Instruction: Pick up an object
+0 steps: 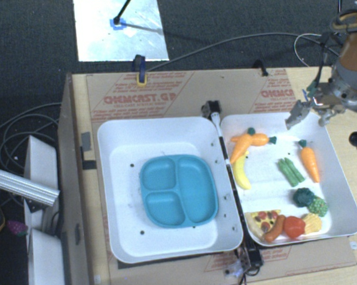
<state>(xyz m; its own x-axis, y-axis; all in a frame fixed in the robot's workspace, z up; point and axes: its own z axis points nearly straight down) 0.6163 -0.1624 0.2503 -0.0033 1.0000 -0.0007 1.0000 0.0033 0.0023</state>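
My gripper [311, 115] hangs over the far rim of the right bin [339, 176], open, with nothing between its fingers. Below it in that bin lie an orange carrot [310, 162], green beans [290, 170], a second orange carrot [250, 141] crossing a yellow banana [240, 173], and a dark broccoli [303, 196]. Along the near edge sit a pizza slice [263, 218], a sausage [275, 229], a red tomato [294, 226] and a corn piece [313, 222]. The gripper touches none of them.
The left bin [120, 143] holds a blue divided plate [177, 190]. A ridge with a black clip [213, 110] separates the two bins. Cables run across the cardboard bench behind the bins.
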